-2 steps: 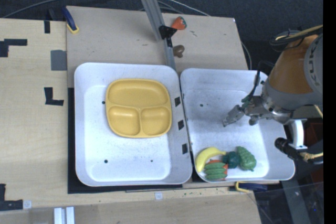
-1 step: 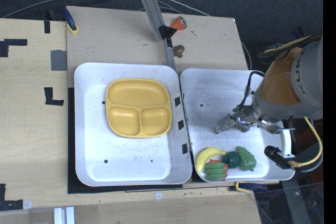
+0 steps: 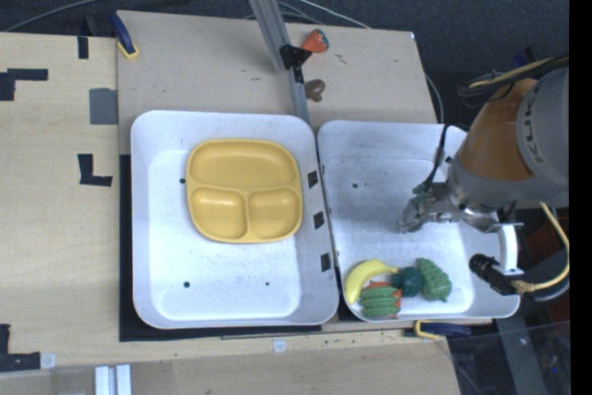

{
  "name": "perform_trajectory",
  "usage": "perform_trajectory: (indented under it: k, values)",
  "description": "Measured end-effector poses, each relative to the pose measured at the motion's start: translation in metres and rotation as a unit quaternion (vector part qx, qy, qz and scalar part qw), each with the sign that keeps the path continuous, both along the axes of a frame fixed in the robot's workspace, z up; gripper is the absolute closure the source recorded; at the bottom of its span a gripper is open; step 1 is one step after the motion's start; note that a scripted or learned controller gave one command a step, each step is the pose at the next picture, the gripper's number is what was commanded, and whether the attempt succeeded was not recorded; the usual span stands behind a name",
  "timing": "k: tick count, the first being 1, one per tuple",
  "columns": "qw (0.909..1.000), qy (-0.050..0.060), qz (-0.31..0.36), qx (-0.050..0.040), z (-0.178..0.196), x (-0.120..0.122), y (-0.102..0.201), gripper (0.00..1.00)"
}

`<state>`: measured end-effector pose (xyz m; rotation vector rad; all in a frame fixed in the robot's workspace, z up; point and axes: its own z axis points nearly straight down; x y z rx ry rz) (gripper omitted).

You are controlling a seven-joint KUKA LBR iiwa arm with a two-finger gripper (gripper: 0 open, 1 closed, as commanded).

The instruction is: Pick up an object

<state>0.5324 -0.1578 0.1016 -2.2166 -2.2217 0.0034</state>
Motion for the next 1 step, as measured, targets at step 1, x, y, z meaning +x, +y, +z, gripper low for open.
perform_trajectory:
  k: [1]
  values:
    - [1.0, -0.004, 0.0, -0.0011, 0.0631, 0.0023, 0.0005, 1.0]
